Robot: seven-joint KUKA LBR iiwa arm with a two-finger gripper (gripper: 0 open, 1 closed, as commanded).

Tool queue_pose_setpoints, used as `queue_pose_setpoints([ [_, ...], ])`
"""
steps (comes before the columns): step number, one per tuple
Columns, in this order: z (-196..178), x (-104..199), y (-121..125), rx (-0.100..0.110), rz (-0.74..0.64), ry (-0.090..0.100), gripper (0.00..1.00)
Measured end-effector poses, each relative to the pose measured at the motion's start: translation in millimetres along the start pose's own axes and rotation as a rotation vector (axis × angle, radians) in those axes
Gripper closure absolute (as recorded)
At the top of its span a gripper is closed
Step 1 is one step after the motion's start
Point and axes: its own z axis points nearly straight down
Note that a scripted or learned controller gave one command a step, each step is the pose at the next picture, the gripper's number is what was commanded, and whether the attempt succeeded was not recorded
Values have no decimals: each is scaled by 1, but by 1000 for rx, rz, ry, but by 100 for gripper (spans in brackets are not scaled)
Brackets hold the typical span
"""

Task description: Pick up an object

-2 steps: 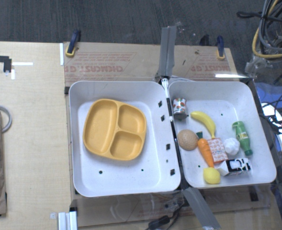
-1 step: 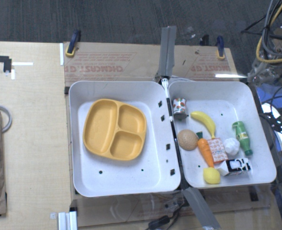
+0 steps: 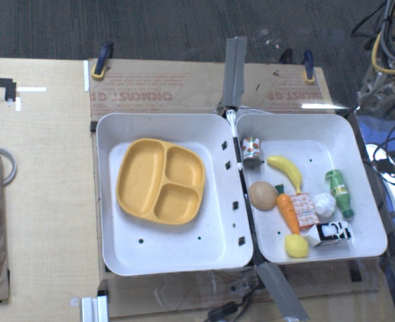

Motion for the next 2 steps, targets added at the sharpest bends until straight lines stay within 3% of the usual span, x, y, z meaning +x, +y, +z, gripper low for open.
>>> queue_pose_setpoints([
  [2,-72,-2,4,0,199,2,100],
])
